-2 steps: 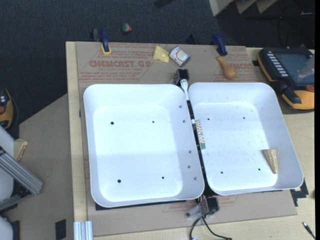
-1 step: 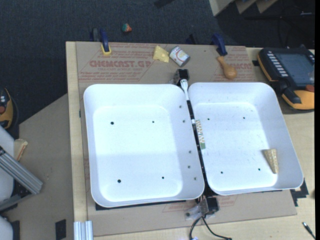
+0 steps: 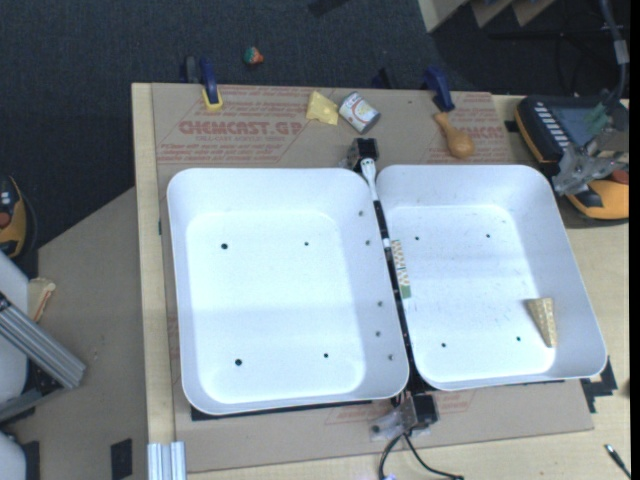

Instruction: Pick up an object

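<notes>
A tan, cone-shaped object lies in the right white bin, near its right wall and towards the front, with its tip pointing to the front. The left white bin stands beside it, and the two rims meet along a dark middle seam.
On the brown board behind the bins lie a yellow wedge, a small white box and an orange-brown pear-shaped piece. Blue clamps hold the board's back edge. A black keypad device and grey-and-orange gear sit at the right.
</notes>
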`<state>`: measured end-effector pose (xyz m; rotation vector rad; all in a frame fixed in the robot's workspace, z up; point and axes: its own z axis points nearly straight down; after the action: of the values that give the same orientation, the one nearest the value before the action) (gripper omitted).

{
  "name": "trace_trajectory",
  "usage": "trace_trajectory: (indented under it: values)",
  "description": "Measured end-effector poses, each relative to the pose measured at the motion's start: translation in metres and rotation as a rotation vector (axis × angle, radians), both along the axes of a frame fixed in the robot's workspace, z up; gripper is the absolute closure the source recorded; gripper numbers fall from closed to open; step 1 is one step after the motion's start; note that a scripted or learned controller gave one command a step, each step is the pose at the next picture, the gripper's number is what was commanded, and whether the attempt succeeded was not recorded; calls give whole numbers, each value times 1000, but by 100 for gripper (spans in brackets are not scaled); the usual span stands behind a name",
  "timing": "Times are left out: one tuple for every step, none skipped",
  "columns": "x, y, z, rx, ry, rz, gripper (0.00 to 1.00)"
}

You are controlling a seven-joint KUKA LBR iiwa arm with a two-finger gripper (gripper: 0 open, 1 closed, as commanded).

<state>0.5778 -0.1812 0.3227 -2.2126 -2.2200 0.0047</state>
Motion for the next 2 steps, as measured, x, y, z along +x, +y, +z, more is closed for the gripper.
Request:
trace_trajectory:
  values:
    - [27,-45,117,-12,-23,-5,100]
    - [76,17,16,1,-1,3,100]
